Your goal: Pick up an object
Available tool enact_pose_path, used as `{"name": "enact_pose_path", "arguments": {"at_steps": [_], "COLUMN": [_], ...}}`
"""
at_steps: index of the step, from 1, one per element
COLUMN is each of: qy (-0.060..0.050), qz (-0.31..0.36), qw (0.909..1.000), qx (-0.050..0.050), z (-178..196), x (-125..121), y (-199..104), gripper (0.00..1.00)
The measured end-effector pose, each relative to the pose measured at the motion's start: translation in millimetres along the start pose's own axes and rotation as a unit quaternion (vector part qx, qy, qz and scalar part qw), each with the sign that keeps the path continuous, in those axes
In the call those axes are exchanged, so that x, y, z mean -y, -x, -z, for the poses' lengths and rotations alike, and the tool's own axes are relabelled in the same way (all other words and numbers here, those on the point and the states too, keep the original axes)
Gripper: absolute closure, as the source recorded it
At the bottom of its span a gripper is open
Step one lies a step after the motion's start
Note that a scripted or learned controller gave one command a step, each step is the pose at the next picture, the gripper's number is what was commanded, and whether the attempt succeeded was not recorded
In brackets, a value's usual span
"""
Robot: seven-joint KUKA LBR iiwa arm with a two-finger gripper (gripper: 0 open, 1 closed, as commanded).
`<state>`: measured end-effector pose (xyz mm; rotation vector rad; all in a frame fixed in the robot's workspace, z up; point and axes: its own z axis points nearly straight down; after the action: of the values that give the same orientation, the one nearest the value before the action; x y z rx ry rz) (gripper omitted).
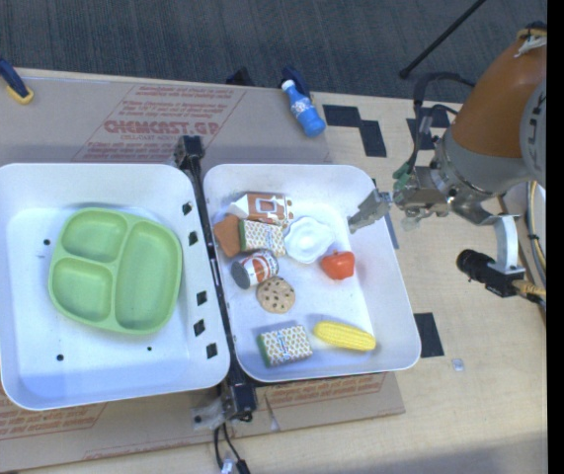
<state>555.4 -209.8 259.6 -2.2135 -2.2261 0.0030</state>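
Cardboard-covered bench is carrying two bins. Grey two-finger claw point(372, 208) is hovering at the right bin's point(397, 309) far-right rim, holding nothing; finger gap: cannot tell. Nearest candidates: round red tomato-like toy point(338, 264), white lid point(308, 239). Risk: fingers striking rim, or tomato rolling away.

Setting: robot lab test bench.
Evidence: grey-and-orange arm point(494, 117) right of the white bins point(380, 294); cardboard sheet point(163, 117) clamped beneath the bins; toy food point(346, 336) inside the right one; black tape marks point(346, 117) alongside.
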Motion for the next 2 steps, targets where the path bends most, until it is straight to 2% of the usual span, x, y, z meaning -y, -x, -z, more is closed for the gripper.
{"name": "enact_pose_path", "arguments": {"at_steps": [1,2], "qy": [-0.002,0.0], "qz": [0.0,0.002], "qw": [1.0,1.0], "qx": [-0.001,-0.001], "z": [-95.7,-168.7], "x": [74.0,75.0], "y": [0.8,-59.0], "gripper": [0.0,0.0]}}
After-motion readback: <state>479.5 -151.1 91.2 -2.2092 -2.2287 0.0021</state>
